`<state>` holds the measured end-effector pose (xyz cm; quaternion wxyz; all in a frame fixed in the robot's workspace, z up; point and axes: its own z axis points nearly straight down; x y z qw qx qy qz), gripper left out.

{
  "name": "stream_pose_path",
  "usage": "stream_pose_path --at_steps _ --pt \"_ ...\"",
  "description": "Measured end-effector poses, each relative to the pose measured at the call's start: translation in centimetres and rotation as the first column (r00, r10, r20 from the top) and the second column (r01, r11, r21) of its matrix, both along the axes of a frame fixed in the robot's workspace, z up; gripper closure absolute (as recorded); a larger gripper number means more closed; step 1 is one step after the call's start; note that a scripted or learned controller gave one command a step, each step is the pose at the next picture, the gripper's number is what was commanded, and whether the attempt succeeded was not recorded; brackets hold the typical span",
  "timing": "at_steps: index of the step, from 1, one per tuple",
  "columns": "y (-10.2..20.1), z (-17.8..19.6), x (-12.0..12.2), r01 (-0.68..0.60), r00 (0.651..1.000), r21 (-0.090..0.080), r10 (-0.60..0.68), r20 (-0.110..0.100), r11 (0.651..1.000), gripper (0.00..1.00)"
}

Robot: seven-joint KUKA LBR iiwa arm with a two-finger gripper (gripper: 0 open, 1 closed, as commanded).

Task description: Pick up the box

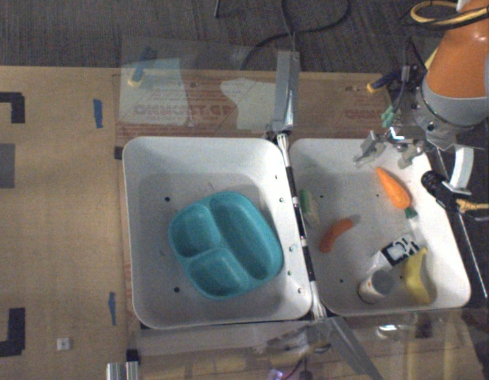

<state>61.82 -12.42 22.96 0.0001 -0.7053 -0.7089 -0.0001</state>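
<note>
The box [400, 250] is small, black and white, and lies near the front right of the right bin [339, 291], wedged between a yellow banana [418, 277] and a white cup [376, 286]. My gripper [384, 156] hangs over the far right part of that bin, well behind the box. It is open, with nothing between its fingers. One fingertip [363, 155] points left and the other sits just behind an orange carrot [393, 188].
A red-orange sausage-shaped piece [336, 233] lies mid-bin, and a small green item [308, 206] rests against the right bin's left wall. The left bin [149, 172] holds a teal divided plate [225, 245]. A metal divider [296, 212] runs between the bins.
</note>
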Motion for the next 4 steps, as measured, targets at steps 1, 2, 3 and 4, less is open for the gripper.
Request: stream_pose_path --at_steps 1,2,3,4 --pt "-2.8 -8.5 -4.1 0.041 0.999 0.000 -0.041 -0.001 0.999 0.00" --pt "-1.4 -14.1 -9.7 0.072 0.997 0.000 -0.072 0.008 0.997 0.00" --pt "-3.9 -14.2 -13.7 0.049 0.999 -0.001 -0.049 0.008 0.999 0.00" --pt "-0.8 -14.2 -2.6 0.089 0.996 -0.001 -0.089 0.008 0.996 0.00"
